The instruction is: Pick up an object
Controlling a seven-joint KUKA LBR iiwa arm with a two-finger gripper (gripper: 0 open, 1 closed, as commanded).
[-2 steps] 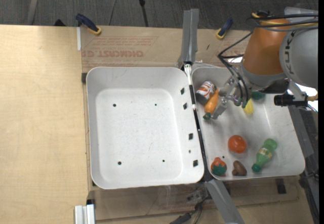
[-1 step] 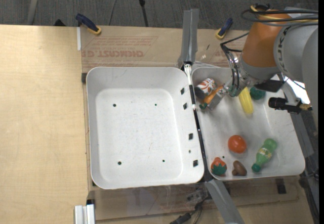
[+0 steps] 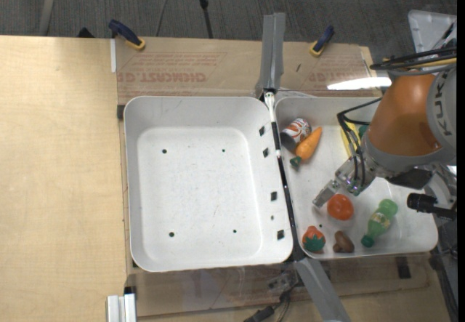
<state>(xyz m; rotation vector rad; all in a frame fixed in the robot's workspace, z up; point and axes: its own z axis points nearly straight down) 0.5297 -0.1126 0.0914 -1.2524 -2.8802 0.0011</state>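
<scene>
The right bin (image 3: 312,105) holds several small toys: an orange carrot (image 3: 308,145) beside a red-and-white can (image 3: 296,129) at the back left, a red-orange tomato (image 3: 340,207) in the middle, a green bottle (image 3: 379,220) to its right, a brown lump (image 3: 344,242) and a small red-and-green fruit (image 3: 314,239) along the front edge. My gripper (image 3: 340,187) hangs low in this bin, just above and left of the tomato, with one grey finger (image 3: 325,196) reaching left of it. Nothing shows between the fingers.
The left bin (image 3: 138,190) lies beside the right one, split from it by a hinged rim (image 3: 278,168). The arm's orange band (image 3: 404,118) and black cables (image 3: 349,131) hang over the right bin's back right. Cardboard with two clamps lies behind.
</scene>
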